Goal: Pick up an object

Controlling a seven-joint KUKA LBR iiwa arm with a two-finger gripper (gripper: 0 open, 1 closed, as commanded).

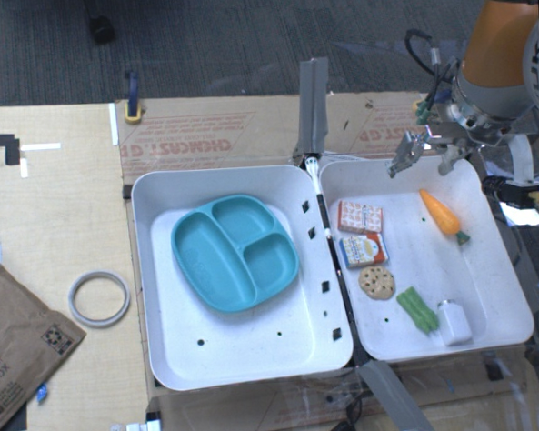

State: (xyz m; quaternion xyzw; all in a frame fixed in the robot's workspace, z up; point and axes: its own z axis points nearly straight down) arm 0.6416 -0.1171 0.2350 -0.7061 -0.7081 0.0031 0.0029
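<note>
The right bin (500, 269) holds an orange carrot (440, 212), two small printed packets (360, 217) (362, 249), a round cookie (377, 282), a green piece (418, 309) and a white block (454, 322). My gripper (427, 156) hangs above the bin's far rim, up and left of the carrot, open with nothing between its two fingers. In the left bin (167, 335) lies a blue divided plate (234, 251).
A roll of tape (99, 297) and a brown cardboard box (18, 344) lie on the bench left of the bins. A grey post (314, 107) stands behind the seam between the bins. Cardboard (210, 132) lines the bench behind them.
</note>
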